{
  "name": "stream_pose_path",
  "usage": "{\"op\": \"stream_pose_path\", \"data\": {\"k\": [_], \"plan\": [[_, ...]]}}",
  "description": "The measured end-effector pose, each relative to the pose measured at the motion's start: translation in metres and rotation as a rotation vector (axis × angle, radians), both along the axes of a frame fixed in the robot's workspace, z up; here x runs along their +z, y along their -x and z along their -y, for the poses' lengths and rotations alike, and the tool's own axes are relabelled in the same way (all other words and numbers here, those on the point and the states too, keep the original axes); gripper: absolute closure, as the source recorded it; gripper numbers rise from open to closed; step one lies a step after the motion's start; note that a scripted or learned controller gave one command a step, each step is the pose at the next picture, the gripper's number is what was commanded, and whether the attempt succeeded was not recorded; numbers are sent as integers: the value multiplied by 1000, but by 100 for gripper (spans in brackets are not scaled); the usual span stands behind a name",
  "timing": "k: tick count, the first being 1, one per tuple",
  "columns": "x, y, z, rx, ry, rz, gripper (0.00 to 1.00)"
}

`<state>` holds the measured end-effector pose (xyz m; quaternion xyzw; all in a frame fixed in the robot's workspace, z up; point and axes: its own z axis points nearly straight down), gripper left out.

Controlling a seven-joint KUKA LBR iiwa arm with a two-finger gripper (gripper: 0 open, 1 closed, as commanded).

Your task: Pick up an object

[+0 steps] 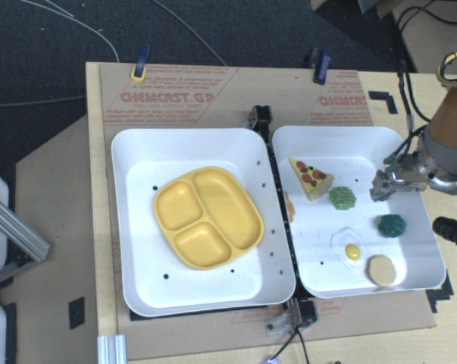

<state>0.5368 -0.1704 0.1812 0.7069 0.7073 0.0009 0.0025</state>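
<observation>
A: Where did we find the gripper [381, 189]?

B: Over the right bin [319, 144], near its right wall, with the grey arm [448, 146] coming in from that side. Nothing sat between its fingers. Whether they were spread or pressed together, we could not tell (they were too small and dark against the bin).

A: And the things to pick?

B: All in that right bin. The light green lump [342, 198] lay just left of the gripper, apart from it. The pizza slice [311, 177] lay further left, and the dark green lump [392, 225] sat just below the gripper. The egg [352, 250] and the tan disc [381, 270] lay nearer the front rim.

A: The left bin [137, 158]?

B: We saw a yellow tray [207, 217] with three compartments there, well apart from the gripper.
</observation>
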Motion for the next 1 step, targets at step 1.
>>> {"op": "stream_pose_path", "data": {"k": [1], "plan": [[45, -2, 0, 0, 1, 3, 100]]}}
